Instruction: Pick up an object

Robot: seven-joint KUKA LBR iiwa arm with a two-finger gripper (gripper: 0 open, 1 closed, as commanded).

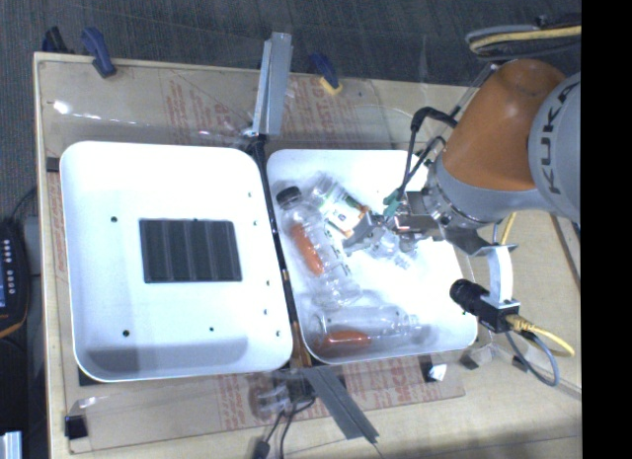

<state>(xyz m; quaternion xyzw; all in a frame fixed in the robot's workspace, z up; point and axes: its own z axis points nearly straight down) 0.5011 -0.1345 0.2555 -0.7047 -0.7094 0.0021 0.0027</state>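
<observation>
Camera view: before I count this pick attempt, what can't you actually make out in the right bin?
- Claw: whether it grips anything; its tips blur into glare among the clear items.
- Clear plastic bottles: count and outlines, lost against the right-hand shallow white bin.
- Orange elongated item: identity, too small and seen through clear plastic.
- Bin's right side: covered by the grey arm with orange band.

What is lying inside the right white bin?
The right bin holds clear plastic bottles and an orange item. The gripper and arm cover part of the contents.
</observation>
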